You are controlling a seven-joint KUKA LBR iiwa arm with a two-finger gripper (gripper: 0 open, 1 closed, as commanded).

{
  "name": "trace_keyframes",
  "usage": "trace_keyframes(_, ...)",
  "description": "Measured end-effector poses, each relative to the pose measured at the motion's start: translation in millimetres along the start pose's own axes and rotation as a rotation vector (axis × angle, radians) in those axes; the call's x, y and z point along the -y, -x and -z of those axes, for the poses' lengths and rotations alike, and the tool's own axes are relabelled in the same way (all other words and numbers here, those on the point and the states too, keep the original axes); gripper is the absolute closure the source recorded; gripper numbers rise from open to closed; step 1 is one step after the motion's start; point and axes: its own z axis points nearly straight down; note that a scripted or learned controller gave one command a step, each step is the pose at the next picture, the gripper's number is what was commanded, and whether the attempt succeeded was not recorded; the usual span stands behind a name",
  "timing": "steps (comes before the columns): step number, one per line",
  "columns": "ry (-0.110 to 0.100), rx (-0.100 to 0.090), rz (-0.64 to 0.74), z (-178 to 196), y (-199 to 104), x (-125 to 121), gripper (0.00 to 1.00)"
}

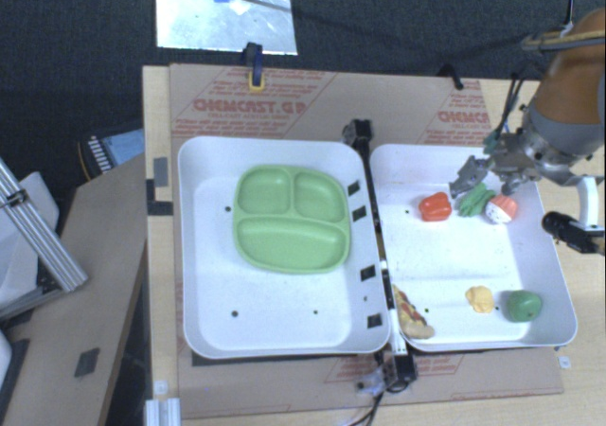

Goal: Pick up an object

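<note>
My gripper (485, 189) hangs over the far part of the right bin (544, 258), its two grey fingers spread open. A small green object (473, 201) lies just below and between the fingertips, resting on the bin floor and not gripped. A red object (436, 207) sits to its left and a white and red object (501, 211) to its right. Toward the bin's front lie a yellow piece (480, 298), a green ball (521, 304) and a brownish piece (413, 314) against the left wall.
The left bin (204, 310) holds a light green divided plate (290, 219). A black clip (360, 132) sits where the bins meet at the back. The arm's grey and orange body (568, 93) looms over the right bin's far right corner.
</note>
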Motion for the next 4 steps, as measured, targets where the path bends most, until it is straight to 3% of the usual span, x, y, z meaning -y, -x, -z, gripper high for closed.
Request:
trace_keyframes(1,0.012,0.002,0.002,7,0,-3,0.00)
trace_keyframes(2,0.010,0.002,0.002,-54,0,-8,0.00)
trace_keyframes(4,0.012,0.002,0.001,-125,2,-6,0.00)
